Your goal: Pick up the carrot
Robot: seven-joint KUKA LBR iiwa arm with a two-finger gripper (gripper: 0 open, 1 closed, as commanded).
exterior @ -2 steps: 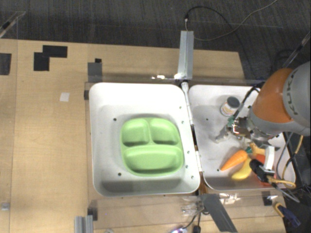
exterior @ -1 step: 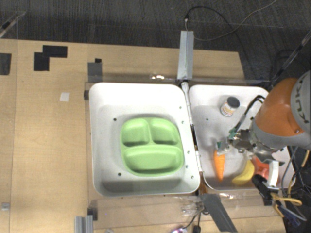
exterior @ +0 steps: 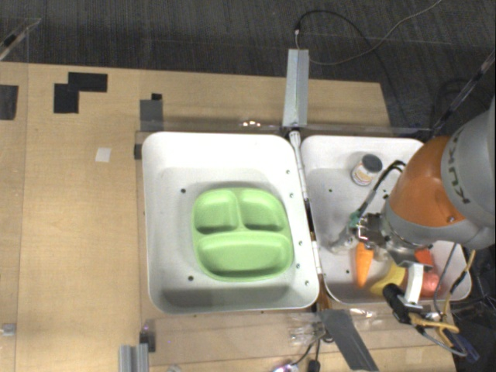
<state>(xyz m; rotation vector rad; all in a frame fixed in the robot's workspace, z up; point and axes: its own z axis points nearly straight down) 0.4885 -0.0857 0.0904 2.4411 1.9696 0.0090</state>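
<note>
Presently catalogued, right to left. Grey arm (exterior: 473,169) with orange band, reaching in from the right over the right bin (exterior: 333,161). Gripper (exterior: 370,235) low in that bin, directly above the top end of the carrot (exterior: 363,266); finger spacing cannot be told, hidden under the wrist. Contact with the carrot likewise unclear. Carrot orange, lying roughly upright in the frame near the bin's front wall. Just beside it to the right, a yellow item (exterior: 387,279), then a red and white item (exterior: 422,281), partly covered by the arm. Small round can (exterior: 366,169) near the back of the same bin, well apart from the carrot. Left bin (exterior: 167,208) bearing a green three-compartment tray (exterior: 240,235).
</note>
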